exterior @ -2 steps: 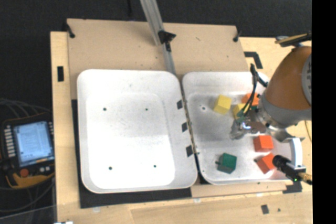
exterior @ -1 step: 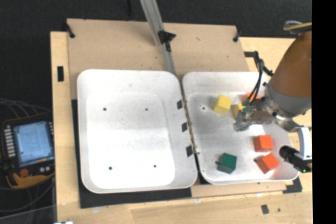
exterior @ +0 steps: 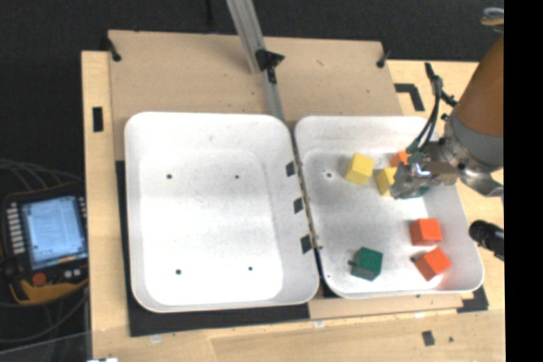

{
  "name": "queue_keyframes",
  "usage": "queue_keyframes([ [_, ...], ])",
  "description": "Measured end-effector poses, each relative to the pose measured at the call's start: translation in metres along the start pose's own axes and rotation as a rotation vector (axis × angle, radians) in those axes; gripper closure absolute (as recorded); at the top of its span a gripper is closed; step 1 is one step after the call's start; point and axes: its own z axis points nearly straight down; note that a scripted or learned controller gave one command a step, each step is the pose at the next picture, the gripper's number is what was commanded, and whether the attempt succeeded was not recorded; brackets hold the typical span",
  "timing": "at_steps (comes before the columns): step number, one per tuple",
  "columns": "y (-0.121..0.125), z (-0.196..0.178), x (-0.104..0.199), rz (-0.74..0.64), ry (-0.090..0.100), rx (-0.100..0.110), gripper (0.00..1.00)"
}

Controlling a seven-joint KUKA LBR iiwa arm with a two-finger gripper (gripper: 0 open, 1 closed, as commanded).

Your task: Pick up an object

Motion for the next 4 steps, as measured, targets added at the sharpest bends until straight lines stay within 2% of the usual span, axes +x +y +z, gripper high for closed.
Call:
queue_keyframes([
  [2,0.018,-0.002,0.096,-0.001,0.001,0.005,1.0],
  [4,0.024,0.024,0.177,0.0,0.001,0.01,1.0],
])
